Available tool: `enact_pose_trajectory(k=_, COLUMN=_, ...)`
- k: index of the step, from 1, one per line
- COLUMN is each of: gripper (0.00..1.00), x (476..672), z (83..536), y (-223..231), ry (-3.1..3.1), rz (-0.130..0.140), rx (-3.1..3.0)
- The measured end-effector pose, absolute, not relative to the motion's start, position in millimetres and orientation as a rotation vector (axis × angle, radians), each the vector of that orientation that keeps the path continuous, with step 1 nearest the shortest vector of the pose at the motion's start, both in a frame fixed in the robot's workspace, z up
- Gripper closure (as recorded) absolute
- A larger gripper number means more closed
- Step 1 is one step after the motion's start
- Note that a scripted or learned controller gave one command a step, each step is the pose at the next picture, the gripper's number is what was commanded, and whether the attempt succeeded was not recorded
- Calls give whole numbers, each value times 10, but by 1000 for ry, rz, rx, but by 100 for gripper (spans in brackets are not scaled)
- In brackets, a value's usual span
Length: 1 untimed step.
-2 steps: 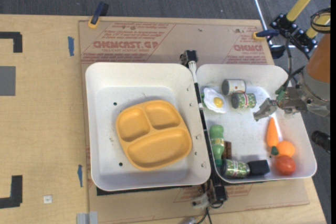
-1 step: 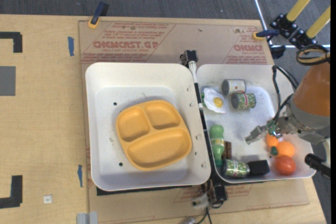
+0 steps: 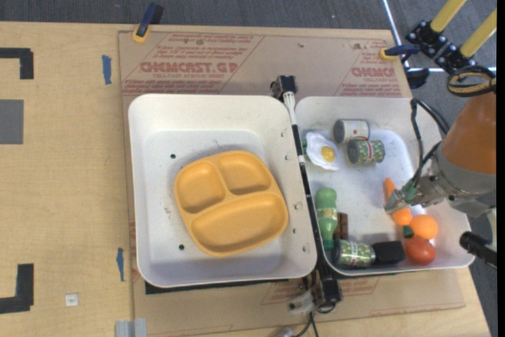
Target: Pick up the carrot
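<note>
A grey arm (image 3: 473, 189) with 1 broad orange band (image 3: 477, 138) ends in a small metallic end effector (image 3: 406, 197).

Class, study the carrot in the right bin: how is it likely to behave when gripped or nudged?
The carrot looks like small, smooth toy food, so probably stiff and light. Its narrow, tapered shape may slip or swing aside under the gripper.

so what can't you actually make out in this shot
- Pincer: its tip is small and dark over the right bin; open or shut is unclear from the camera view.
- Carrot: an orange sliver shows beside the pincer; the rest is hidden under it.
- Arm: cut off by the right edge.
- Can labels: too small to read.
</note>
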State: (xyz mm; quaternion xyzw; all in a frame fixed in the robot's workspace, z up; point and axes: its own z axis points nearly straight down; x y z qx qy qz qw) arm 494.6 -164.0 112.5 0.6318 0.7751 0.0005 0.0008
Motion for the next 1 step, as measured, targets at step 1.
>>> enact_pose_trajectory(k=1, gripper=100, x=5027, z=2343, y=-1149, ry=2494, rz=-2, rx=1914)
